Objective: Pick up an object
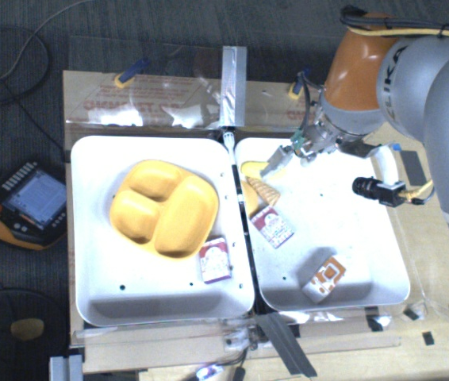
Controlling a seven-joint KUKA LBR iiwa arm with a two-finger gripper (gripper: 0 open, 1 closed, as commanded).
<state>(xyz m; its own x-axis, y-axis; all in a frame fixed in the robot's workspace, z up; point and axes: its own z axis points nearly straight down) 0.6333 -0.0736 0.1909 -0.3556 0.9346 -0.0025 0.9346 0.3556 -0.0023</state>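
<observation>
My two white bins sit side by side on a brown bench, and the floor around the bench is dark grey carpet. I will use the right bin (383, 244) as my landmark. The left bin (97, 276) touches it along its left wall. Far out to the left of it, on the carpet, lies an orange and black control pad (20, 205) with a small screen, and dark cables curl on the floor above that.

My gripper (276, 163) hangs over the top left corner of the right bin. My grey arm with its orange band (359, 70) reaches in above the bin's top edge. I cannot tell how my fingers stand, and I see nothing held in them.

Just under my gripper, in that same corner, lies a waffle cone (261, 189), tan with a criss-cross look, beside something pale yellow. A little lower down, near the bin's left wall, is a small card with a red picture (273, 227). Near the bin's bottom wall lies a small orange and white box (328, 276), tilted.

Over in the left bin sits a big yellow lumpy toy (163, 206), and a second red picture card (214, 260) lies at its lower right, close to the wall that the bins share.
</observation>
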